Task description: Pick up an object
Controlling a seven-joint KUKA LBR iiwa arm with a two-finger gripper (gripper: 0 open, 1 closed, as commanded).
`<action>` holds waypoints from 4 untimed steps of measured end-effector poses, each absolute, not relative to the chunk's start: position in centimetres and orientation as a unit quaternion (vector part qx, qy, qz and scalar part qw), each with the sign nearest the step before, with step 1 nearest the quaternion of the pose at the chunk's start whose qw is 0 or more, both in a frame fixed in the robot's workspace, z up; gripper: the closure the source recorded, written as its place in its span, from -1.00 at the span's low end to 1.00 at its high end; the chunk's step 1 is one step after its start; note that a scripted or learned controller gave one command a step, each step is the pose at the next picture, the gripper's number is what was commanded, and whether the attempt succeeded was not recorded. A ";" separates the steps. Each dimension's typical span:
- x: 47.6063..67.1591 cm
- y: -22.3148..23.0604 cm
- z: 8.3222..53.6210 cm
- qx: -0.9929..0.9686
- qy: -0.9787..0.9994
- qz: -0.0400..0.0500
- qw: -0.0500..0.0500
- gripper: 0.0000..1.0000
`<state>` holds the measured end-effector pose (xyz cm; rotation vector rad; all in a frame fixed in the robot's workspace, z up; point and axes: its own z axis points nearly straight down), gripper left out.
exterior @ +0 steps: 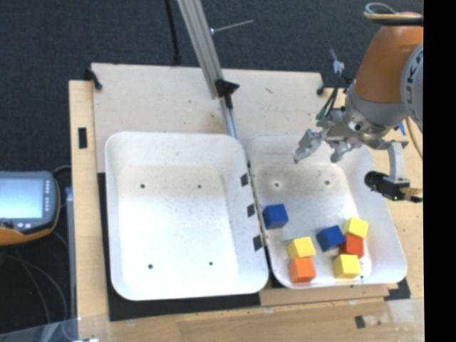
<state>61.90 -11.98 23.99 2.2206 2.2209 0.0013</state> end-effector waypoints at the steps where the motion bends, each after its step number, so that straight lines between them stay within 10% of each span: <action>1: 63.5 -7.1 22.0 0.705 0.709 0.000 -0.001 -1.00; 2: 66.0 -12.5 39.9 0.708 0.706 0.003 0.005 -1.00; 4: 68.0 -17.4 29.7 0.708 0.706 -0.001 0.000 -1.00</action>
